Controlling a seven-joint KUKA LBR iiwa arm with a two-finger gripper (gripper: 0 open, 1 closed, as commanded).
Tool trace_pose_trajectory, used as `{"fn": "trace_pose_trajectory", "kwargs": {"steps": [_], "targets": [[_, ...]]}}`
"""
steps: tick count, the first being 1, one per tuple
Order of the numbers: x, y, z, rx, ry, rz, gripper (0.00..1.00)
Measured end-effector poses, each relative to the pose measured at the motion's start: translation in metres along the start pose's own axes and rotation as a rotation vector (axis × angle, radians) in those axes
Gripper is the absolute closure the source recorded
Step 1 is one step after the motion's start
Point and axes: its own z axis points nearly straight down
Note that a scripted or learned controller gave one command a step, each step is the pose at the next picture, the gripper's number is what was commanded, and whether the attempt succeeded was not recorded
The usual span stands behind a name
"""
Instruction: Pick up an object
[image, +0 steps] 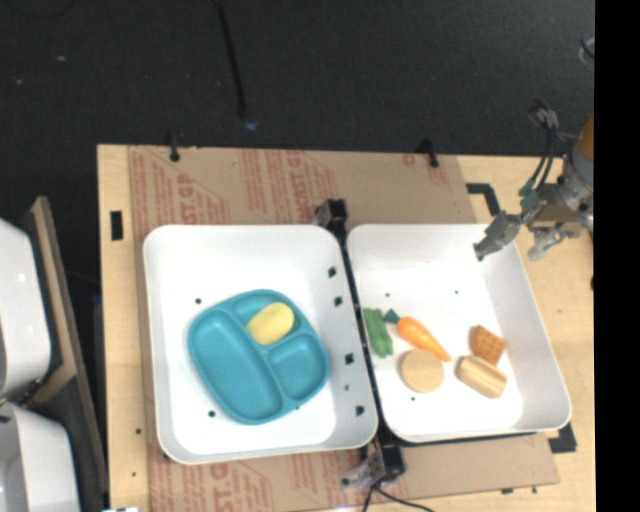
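Gripper (518, 238) poised at right bin's (440, 250) upper-right rim, fingers spread and gripping nothing; carrot (424, 337) and other food pieces well below-left of it.

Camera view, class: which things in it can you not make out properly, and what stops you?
- Pincer: small and blurred at the right bin's far corner; finger spacing unreadable.
- Arm: cut off by the view's right side.
- Yellow item on the blue tray: too blurred to identify.
- Orange-brown piece: too small to name.
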Motion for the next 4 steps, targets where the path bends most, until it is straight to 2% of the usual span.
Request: {"fn": "trace_pose_trajectory", "kwargs": {"steps": [1,2,4], "targets": [[0.0,0.001,-0.004,-0.007,-0.001,-0.001,0.0],[0.001,-0.004,0.039,-0.003,-0.001,-0.001,0.0],[0.002,-0.015,0.155,-0.001,0.0,-0.001,0.0]]}}
